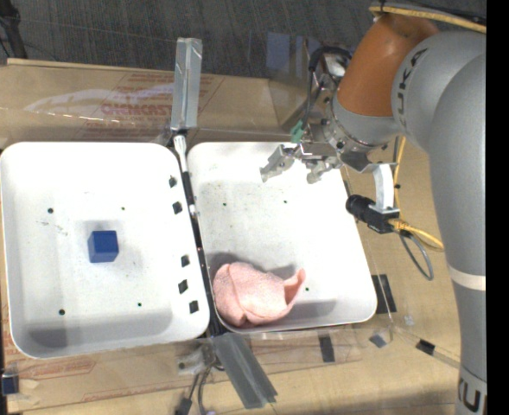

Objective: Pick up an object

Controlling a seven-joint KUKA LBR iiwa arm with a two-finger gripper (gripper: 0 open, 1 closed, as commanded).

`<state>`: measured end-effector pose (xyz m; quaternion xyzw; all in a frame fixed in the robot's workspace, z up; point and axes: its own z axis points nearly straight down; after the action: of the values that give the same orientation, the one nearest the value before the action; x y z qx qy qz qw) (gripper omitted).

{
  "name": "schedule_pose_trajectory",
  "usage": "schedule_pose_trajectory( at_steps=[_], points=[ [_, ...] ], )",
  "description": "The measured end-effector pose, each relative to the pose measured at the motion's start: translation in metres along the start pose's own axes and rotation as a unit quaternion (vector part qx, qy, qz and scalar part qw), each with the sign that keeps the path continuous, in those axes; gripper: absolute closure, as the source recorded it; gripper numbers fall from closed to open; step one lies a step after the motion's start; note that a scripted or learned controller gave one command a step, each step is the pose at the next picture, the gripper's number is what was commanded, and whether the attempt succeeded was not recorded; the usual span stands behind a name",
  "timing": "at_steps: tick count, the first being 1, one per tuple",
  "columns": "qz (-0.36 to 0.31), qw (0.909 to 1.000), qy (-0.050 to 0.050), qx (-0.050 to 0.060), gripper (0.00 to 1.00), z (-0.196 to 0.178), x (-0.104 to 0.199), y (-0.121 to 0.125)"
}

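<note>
Gripper [294, 166] sits over the far part of the right bin [340, 258], fingers spread apart, nothing between them. Pink cloth [252, 292] lies crumpled at the right bin's near edge, well apart from the gripper. Blue cube [104, 245] rests in the left bin [29, 197], across the divider from the right bin.

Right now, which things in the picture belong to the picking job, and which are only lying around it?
Belong to the job:
- hand, fingers spread, holding nothing, over the right bin
- pink cloth at the right bin's near edge
- blue cube in the left bin

Just lying about:
- cardboard sheet under the bins
- yellow cable beside the arm
</note>
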<state>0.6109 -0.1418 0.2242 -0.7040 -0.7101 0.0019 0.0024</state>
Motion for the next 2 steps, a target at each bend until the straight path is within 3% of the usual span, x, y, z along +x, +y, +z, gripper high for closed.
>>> schedule_pose_trajectory(
  at_steps=[1,2],
  points=[
    [-0.04,0.9992,0.0,0.0,0.0,0.028,0.009,-0.062],
    [-0.058,0.9983,0.0,0.0,0.0,0.113,-0.037,-0.085]
  ],
)
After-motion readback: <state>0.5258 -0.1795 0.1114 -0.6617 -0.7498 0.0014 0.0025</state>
